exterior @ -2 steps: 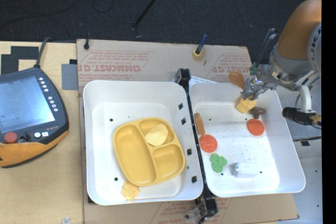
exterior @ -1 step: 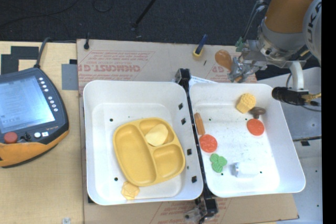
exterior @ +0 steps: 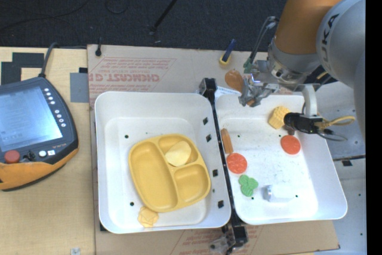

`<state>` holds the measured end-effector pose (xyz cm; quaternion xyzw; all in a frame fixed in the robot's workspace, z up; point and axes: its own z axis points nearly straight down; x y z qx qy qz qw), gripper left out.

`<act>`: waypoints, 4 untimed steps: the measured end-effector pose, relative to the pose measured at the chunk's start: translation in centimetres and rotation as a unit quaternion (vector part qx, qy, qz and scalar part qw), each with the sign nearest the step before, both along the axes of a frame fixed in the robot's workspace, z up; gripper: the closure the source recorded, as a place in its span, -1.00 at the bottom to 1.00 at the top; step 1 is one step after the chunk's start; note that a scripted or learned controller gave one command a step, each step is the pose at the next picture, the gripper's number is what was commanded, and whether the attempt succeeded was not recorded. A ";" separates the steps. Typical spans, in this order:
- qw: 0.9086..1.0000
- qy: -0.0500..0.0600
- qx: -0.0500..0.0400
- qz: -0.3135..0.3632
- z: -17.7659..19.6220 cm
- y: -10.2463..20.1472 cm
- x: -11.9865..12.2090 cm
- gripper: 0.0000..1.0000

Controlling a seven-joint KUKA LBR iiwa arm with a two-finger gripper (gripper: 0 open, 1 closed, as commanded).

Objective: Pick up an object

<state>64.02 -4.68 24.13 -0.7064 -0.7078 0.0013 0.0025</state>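
The claw (exterior: 253,97) hangs over the right bin's (exterior: 334,188) far rim; whether its fingers are open cannot be told, and nothing shows between them. In that bin lie a yellow block (exterior: 277,117), two red discs (exterior: 290,144) and a green toy (exterior: 248,185). Left of that bin, a yellow tray (exterior: 149,179) sits in the other bin.

White bins (exterior: 110,128) carry a yellow tray (exterior: 152,179), two orange-red discs (exterior: 236,163), a green piece (exterior: 248,185) and a yellow block (exterior: 276,117).

Two white bins (exterior: 119,106), one yellow tray (exterior: 149,182), two red discs (exterior: 236,163).
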 end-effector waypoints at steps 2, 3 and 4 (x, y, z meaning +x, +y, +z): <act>1.000 -0.006 0.000 0.001 15.4 3.1 -10.6 1.00; 1.000 -0.007 0.000 0.000 24.6 5.4 -15.7 1.00; 1.000 -0.002 0.000 0.003 26.1 14.2 -16.5 1.00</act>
